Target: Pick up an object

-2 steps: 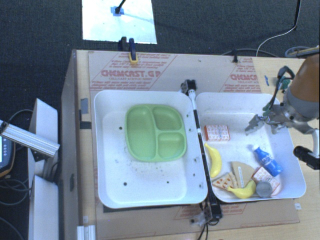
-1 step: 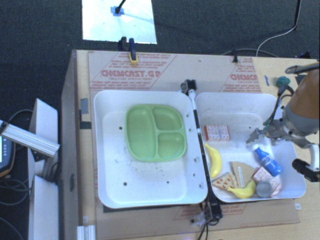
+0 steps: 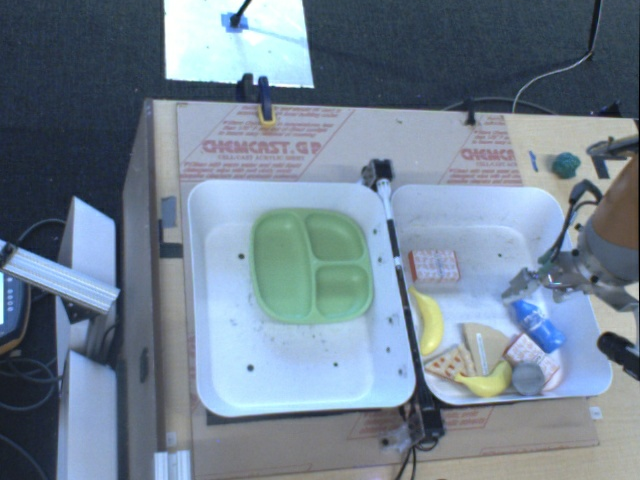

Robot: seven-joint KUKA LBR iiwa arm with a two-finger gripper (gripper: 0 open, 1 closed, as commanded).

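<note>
Tool (image 3: 527, 284) over right bin (image 3: 480, 203) nr blue bottle (image 3: 536, 325); arm (image 3: 612, 230) cut off; grip state can't tell.

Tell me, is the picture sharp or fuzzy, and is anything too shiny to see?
In the camera view, the whole picture is a bit soft, so the print on the small red and white box can't be read. The white sheet on the floor is washed out by glare. The arm's gripper looks smeary. The green plate is evenly lit, with faint shadows.
</note>
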